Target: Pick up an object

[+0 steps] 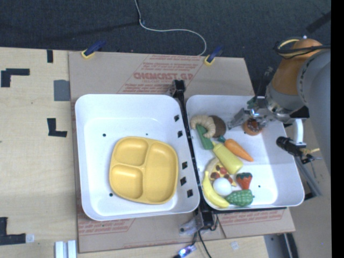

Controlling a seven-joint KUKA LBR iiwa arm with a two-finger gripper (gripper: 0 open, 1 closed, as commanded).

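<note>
we see a small brown-orange object (252,126) sitting at the tip of the end effector (252,117), in the far right part of the right bin (279,160). it lies right under the metal fingers, yet we cannot tell whether they are open or closed, nor whether the object is truly between them or only beneath them. it looks to rest on the bin floor or just over it; we cannot tell which.

just to the left of the end effector and a little nearer the camera lies an orange carrot (238,150), and beside that a yellow corn cob (227,159) with a green end. further left, against the wall shared by the two bins, sits a brown and cream rounded toy (210,124). well below the end effector, at the near edge of the bin, we find a cluster: a white egg (222,186), a yellow banana (213,194), a green bumpy vegetable (239,198) and a red strawberry (244,180), all touching or nearly so.

far to the left of the end effector, the left bin (97,117) holds a yellow divided plate (144,169) lying flat. both bins rest on a cardboard sheet (156,74) on the bench (32,160). the grey arm (293,90) with its orange band comes in from the right.
</note>
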